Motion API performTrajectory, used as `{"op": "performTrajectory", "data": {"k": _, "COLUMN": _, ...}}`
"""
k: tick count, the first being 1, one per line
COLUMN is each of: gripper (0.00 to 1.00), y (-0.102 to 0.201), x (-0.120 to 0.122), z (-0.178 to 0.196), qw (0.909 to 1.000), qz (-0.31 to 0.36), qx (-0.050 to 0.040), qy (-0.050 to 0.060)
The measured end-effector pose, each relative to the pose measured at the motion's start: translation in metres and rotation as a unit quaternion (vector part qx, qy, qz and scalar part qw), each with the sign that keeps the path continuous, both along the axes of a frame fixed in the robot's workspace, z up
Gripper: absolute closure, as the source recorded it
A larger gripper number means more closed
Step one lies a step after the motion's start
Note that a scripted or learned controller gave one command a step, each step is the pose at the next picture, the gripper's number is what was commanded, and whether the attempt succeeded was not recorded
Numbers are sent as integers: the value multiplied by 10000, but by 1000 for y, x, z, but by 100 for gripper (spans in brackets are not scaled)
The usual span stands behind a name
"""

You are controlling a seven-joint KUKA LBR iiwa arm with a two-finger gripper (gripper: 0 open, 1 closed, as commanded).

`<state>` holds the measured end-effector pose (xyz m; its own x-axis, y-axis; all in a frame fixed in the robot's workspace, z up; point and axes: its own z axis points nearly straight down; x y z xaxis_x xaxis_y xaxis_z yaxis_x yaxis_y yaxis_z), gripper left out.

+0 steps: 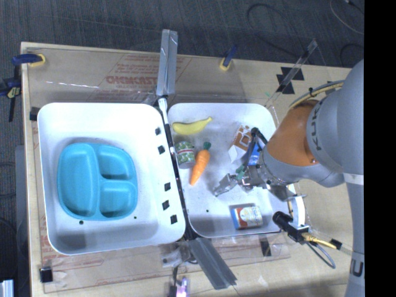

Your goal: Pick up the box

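- Both bins (93, 119) look like smooth white plastic with a slight sheen.
- The blue tray (96, 179) looks like matt plastic.
- The carrot (198, 164) and banana (190, 126) have a glossy plastic look.
- The gripper (228, 184) looks like bare grey metal.

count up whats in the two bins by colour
yellow: 1, banana
orange: 1, carrot
blue: 1, divided tray
green label: 1, can
brown and white: 1, box
red and white: 1, packet
total: 6
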<state>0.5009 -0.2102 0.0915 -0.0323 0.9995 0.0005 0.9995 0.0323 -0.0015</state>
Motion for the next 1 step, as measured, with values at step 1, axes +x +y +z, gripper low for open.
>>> {"op": "performTrajectory", "data": {"k": 1, "gripper": 0, "y": 1, "x": -24, "z": 0, "qw": 10000, "qz": -15, "qx": 3, "qy": 0}}
